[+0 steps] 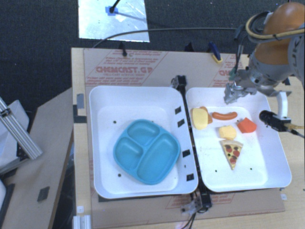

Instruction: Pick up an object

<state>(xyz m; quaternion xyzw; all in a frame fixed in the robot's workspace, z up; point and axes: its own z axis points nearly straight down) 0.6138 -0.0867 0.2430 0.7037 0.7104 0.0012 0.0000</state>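
I see the end effector (pixel 232 95) over the right bin's (pixel 274 175) back rim, near the sausage (pixel 224 115). Can't tell its grip state. Front of bin open.

The grey arm enters at two o'clock, its orange band uppermost near the top right corner, yellow and black cables looped around it. The wrist slants down toward eight o'clock and ends in the claw (pixel 232 95), which points downward and sits at about one o'clock in the view.
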